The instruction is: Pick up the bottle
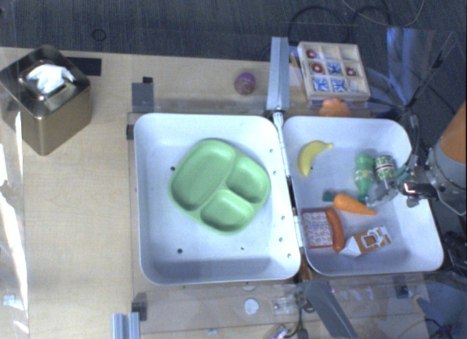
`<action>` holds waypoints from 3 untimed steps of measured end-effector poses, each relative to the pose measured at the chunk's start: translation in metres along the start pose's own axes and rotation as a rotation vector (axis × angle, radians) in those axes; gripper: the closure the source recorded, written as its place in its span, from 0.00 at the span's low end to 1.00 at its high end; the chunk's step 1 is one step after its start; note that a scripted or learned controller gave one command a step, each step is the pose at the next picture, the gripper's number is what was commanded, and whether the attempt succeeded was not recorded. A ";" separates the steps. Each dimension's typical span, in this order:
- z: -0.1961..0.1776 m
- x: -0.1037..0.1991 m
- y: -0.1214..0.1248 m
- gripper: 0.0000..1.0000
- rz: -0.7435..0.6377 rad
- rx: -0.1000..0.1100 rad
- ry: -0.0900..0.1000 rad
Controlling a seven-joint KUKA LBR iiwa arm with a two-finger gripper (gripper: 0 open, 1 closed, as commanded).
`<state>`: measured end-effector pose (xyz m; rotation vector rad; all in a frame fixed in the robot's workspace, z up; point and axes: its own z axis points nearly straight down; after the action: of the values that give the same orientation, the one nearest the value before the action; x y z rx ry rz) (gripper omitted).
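— Jaws first: can you read them?

— Not from up here. I see the gripper low in the right bin, but its tip blurs into the clutter, so I can't tell how it stands or whether anything is in it.

— And the bottle?

— I have the bottle, green, near the bin's middle, just to the left of the tip and touching the can on its right. Its long axis runs roughly toward the bin's back wall. A carrot lies just below.

— So the move?

— I'd judge a short shift left, closing across the narrow width.
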<state>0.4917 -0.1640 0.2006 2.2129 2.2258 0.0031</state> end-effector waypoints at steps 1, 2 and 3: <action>0.103 0.017 0.070 0.00 -0.092 -0.001 0.000; 0.113 0.026 0.129 0.00 0.133 -0.005 0.000; 0.047 -0.029 0.163 0.00 -0.220 -0.007 -0.003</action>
<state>0.6547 -0.1924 0.1539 1.9498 2.4496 0.0070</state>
